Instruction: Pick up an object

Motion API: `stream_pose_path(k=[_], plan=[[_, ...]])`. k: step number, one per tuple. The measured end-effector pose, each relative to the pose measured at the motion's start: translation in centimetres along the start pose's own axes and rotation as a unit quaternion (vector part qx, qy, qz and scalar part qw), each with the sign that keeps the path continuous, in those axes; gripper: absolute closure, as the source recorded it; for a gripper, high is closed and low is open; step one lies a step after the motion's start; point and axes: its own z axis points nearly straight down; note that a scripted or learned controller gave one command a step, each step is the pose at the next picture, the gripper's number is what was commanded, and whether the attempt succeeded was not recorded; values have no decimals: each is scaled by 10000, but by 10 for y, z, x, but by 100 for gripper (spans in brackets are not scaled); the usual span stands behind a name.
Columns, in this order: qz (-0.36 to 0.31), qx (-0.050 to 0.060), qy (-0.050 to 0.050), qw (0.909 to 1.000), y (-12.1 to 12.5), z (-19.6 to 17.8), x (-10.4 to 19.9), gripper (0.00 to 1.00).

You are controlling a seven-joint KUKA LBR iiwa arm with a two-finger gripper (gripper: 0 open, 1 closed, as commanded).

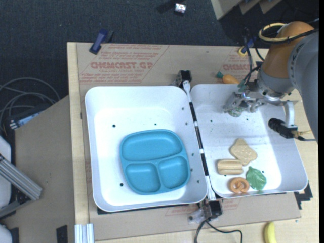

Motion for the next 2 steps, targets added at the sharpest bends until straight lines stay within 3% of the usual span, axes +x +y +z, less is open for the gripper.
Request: stream_pose_path(k=[1,2], plan=[[1,-12,-6,10000,11,0,-10,0],[-6,-32,-17,10000,12,-11,-10,100]])
